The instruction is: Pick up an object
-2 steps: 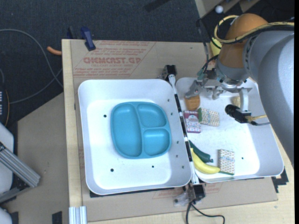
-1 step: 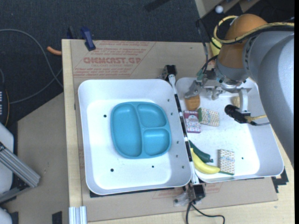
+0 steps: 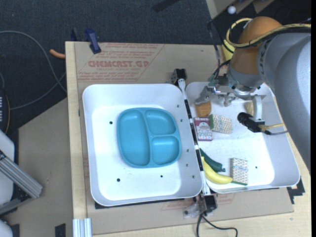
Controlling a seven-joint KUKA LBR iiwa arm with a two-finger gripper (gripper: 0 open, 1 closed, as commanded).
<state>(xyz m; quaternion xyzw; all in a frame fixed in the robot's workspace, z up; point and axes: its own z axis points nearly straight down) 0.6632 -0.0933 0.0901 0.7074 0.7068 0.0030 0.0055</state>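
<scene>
The tool (image 3: 228, 94) sits low at the upper right of the frame, over the right bin (image 3: 281, 174); its grip cannot be judged. A brown block (image 3: 203, 107) lies just beside it, crowding the bin wall, so a grab may slip.

The light wooden bench board (image 3: 123, 58), printed with red lettering, is carrying two shallow white plastic bins. The left white bin (image 3: 98, 147) is lying just beside the right white bin (image 3: 276, 167), their rims touching. A blue clip (image 3: 92, 40) is sitting at the board's far edge, beyond the left bin.
</scene>
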